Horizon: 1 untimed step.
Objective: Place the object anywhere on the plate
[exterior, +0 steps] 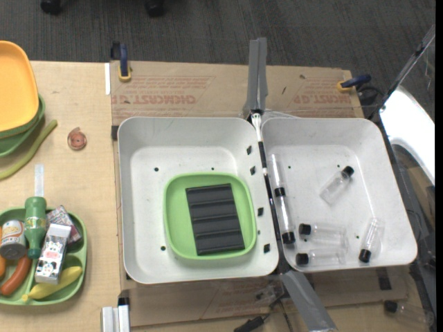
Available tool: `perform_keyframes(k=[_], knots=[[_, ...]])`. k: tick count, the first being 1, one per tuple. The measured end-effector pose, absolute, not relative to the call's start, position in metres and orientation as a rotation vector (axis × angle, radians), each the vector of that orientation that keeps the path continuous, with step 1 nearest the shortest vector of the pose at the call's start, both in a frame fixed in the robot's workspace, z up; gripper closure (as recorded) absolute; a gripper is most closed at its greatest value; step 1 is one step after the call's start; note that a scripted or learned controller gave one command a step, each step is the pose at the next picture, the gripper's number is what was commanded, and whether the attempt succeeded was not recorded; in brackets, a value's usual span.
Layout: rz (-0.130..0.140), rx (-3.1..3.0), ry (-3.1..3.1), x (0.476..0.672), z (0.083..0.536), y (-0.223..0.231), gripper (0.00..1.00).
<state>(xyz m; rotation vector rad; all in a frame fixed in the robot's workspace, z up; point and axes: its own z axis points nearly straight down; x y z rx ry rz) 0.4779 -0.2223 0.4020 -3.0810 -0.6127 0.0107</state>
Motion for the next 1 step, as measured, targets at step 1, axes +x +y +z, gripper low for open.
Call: perform_keyframes(k=[1], knots=[[0.008,-3.11,-0.443,0.4782,0.4403,-0.2222,0.0]])
